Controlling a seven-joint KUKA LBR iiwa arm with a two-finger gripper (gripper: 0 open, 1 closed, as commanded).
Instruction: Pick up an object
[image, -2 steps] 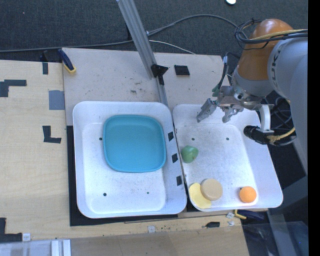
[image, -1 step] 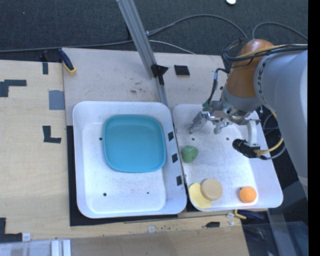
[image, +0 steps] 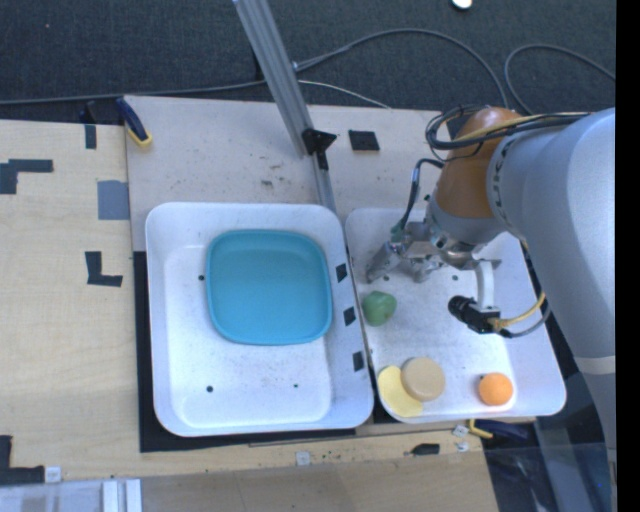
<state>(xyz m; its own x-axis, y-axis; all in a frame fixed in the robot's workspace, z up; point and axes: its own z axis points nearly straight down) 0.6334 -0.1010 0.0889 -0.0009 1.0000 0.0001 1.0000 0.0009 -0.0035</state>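
1. While the arm (image: 560, 200) reaches in from the right, its gripper (image: 385, 268) sits low over the right bin (image: 530, 400), near that bin's upper left corner. Honestly can't tell if the gripper is apart or together, it's just a dark grey blur at that angle.
2. Just below the gripper there's a small green object (image: 379, 307) lying on the bin floor, close to the left wall. Looks near the gripper, but I can't say it's touching, and nothing is visibly gripped.
3. Same bin, along the near edge: a yellow disc (image: 393, 393) with a tan round piece (image: 424, 378) overlapping it on its right side, and an orange ball (image: 495, 389) well off to the right.
4. Left bin (image: 180, 400) has a teal square plate (image: 268, 286) lying flat in its upper half.
5. Surface stuff: both bins sit side by side on a light plywood bench (image: 60, 330) with bits of dark tape (image: 98, 271) stuck on it, plus a yellow-and-blue clamp (image: 133, 123) at the far left corner of the board.
6. A metal bar (image: 290, 90) runs diagonally down toward the gap between the bins. Behind the bench is dark carpet (image: 120, 45) with cables (image: 400, 50) trailing over it.
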